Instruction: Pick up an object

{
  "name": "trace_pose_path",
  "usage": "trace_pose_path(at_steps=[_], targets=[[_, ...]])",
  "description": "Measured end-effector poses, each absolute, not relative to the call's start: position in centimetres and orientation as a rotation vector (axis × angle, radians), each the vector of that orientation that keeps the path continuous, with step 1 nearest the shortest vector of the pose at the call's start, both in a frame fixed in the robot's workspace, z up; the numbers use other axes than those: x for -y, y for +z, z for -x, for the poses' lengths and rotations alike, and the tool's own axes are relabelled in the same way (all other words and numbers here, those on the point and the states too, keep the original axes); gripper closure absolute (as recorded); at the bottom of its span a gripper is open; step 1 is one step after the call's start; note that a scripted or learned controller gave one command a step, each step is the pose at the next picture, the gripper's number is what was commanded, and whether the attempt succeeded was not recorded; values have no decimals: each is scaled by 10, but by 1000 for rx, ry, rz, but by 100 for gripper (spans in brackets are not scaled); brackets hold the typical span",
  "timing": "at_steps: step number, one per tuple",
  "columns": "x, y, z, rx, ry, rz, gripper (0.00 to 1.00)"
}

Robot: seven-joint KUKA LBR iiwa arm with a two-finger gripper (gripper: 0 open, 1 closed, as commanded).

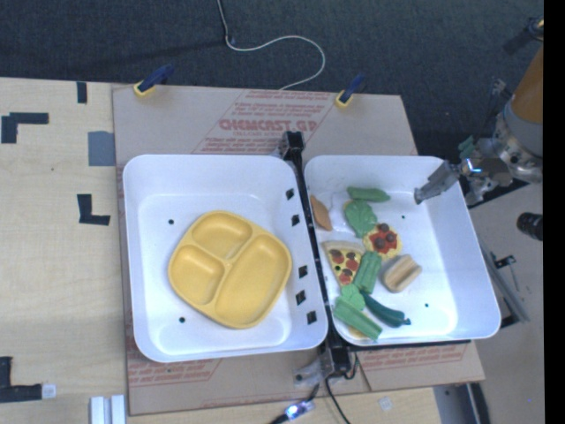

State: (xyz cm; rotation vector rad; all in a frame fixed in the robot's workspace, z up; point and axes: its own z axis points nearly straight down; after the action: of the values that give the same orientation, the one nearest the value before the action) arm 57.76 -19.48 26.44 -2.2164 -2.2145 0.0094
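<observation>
The right bin (459, 263) holds several toy foods. Among them are a green pod (367, 194), a green leaf (359, 216), a round red-topped piece (384, 237), a pizza slice (343, 259), a tan bun (402, 275), a dark green vegetable (385, 311) and a brown pastry (320, 212) by the left wall. My gripper (439, 182) hangs over the bin's upper right corner, above and to the right of the foods. Nothing shows in it.
The left bin (150, 193) holds a yellow divided plate (230, 268). Both bins rest on a cardboard sheet (256, 122) held by clamps. A white cable (274, 47) lies on the dark floor behind.
</observation>
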Motion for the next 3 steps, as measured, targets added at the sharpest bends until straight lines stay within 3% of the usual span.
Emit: trace_pose_path(at_steps=[1, 3], targets=[[195, 269, -579, 2222, 2, 2220, 0], [191, 175, -570, 2219, 7, 2217, 0]])
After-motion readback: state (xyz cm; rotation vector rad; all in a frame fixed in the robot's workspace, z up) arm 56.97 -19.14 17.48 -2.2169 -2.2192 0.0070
